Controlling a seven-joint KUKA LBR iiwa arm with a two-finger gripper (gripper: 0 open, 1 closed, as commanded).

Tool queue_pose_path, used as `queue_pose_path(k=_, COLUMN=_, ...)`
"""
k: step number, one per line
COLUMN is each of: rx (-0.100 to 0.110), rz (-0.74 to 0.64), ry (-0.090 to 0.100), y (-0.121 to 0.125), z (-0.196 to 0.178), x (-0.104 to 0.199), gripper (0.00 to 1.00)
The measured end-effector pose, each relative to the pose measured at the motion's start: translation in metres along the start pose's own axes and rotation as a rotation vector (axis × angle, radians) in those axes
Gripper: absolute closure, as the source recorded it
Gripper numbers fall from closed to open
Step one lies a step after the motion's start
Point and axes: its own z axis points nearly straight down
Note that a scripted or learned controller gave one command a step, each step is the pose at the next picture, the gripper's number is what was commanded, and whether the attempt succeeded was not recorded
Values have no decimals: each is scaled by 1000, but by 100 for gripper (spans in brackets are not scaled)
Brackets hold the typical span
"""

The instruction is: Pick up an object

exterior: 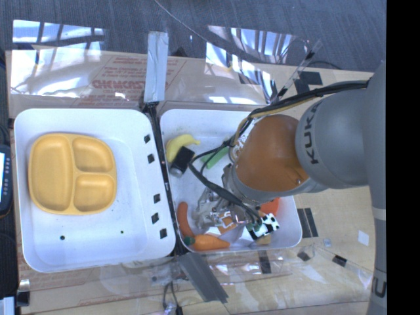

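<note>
my gripper (220, 216) is low in the right bin (197, 120), just above a carrot (209, 243); i cannot tell its state. a black-and-white toy (264, 227) is just beside it. farther back lies a banana (178, 144). the left bin (26, 126) holds a yellow tray (71, 172).

- Smooth grey rounded arm casing (341, 143), dark "KUKA" lettering on its side
- Glossy orange band (272, 153) above wrist
- Black and green cables (213, 155) along wrist
- Metallic two-finger gripper (216, 216), wiring exposed
</note>
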Motion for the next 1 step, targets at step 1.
queue_pose_path(k=1, rx=3, rz=-515, ry=-4, y=-53, z=-1, x=-3, gripper=100)
